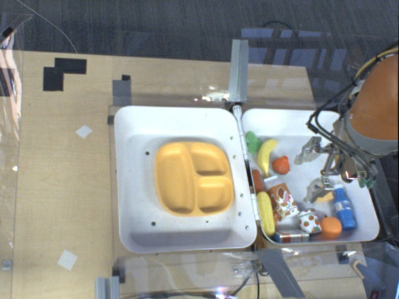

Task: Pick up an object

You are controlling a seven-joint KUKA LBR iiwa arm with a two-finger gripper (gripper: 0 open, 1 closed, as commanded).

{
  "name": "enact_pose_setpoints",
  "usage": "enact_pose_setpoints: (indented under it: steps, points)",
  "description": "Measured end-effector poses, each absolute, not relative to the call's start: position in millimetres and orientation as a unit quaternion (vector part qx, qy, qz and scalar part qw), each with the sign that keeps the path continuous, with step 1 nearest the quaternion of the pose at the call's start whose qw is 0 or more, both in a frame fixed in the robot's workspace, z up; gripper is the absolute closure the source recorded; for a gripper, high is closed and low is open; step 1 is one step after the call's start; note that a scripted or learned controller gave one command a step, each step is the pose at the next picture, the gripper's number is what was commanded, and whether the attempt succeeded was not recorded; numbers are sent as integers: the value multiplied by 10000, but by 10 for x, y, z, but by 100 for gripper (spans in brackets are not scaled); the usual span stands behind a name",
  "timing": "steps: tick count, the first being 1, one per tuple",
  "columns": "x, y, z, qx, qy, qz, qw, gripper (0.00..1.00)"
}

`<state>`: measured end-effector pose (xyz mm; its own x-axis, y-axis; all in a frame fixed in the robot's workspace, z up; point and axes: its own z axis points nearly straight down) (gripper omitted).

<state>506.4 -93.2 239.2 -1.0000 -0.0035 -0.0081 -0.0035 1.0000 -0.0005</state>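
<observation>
Two white bins [124, 167], no legible labels

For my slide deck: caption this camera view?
Tool hovering open over toy-filled right bin; yellow tray in left bin.

Two white bins sit side by side on the bench: the left bin [124, 167] and the right bin [293, 118]. The left bin carries one yellow divided tray [193, 178], with three compartments. The right bin carries the small items: one banana [267, 156], one green toy [253, 143], one orange-red round piece [281, 164], one corn cob [265, 212], one brown printed packet [282, 201], one blue bottle [343, 209], one orange ball [331, 227], and one small white patterned piece [307, 220]. A few more bits along the right bin's front edge are too small to count
</observation>
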Motion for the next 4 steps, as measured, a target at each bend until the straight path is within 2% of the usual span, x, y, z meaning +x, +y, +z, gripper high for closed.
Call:
enact_pose_setpoints:
  steps: [1, 2, 3, 4]
  points:
    - [5177, -1176, 1270, 1733, 9848, 4, 114, 0]
    - [5198, -1162, 1390, 1700, 9854, 9, 137, 100]
    - [5194, -1159, 1382, 1699, 9854, 9, 128, 0]
    - [5269, -1337, 1289, 2503, 9681, 19, 65, 0]
